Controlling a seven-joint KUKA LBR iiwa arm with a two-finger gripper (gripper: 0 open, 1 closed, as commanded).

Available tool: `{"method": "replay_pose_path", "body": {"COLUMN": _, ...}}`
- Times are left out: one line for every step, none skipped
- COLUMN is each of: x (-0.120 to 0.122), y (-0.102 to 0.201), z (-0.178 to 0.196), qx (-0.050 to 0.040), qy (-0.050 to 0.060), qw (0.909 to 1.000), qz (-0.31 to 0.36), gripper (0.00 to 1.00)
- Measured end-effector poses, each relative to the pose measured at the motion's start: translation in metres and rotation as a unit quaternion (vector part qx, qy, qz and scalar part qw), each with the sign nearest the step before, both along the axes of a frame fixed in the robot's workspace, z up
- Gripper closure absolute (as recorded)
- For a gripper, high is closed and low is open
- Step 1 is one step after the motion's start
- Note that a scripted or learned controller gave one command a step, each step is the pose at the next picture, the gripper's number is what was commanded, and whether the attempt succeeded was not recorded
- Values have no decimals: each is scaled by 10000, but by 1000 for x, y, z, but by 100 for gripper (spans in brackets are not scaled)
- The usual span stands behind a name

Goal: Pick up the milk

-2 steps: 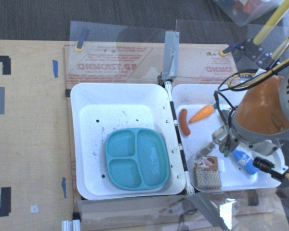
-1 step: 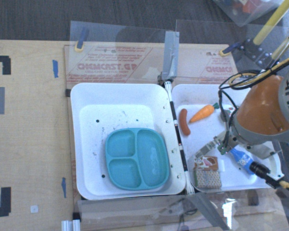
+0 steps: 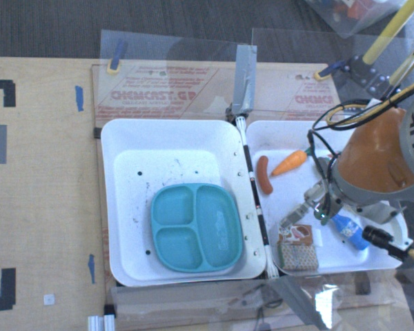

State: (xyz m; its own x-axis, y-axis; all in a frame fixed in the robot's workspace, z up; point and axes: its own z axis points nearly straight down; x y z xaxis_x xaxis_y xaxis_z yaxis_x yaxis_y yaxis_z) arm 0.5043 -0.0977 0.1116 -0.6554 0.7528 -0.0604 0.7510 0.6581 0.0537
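The milk [image 3: 298, 247] is a small carton with brown and white print, lying near the front edge of the right bin [image 3: 290, 135]. My gripper [image 3: 294, 216] hangs just above the carton's far end, pointing down and to the left. The grey arm with its orange band [image 3: 374, 152] reaches in over the right side of that bin. Nothing is visibly held.
A red sausage [image 3: 263, 174] and an orange carrot [image 3: 290, 163] lie at the back of the right bin. A blue bottle [image 3: 349, 230] lies to the right of the gripper. The left bin [image 3: 124, 143] holds a teal divided plate [image 3: 195, 227].
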Motion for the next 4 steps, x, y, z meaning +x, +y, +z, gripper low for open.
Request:
{"method": "replay_pose_path", "body": {"x": -1, "y": -8, "z": -1, "qx": 18, "qy": 31, "qw": 9995, "qz": 312, "gripper": 0}}
{"method": "replay_pose_path", "body": {"x": 0, "y": -3, "z": 0, "qx": -90, "qy": 12, "qw": 9939, "qz": 1097, "gripper": 0}}
{"method": "replay_pose_path", "body": {"x": -3, "y": -3, "z": 0, "qx": -50, "qy": 37, "qw": 9993, "qz": 380, "gripper": 0}}
{"method": "replay_pose_path", "body": {"x": -1, "y": -2, "z": 0, "qx": -88, "qy": 18, "qw": 9944, "qz": 1055, "gripper": 0}}
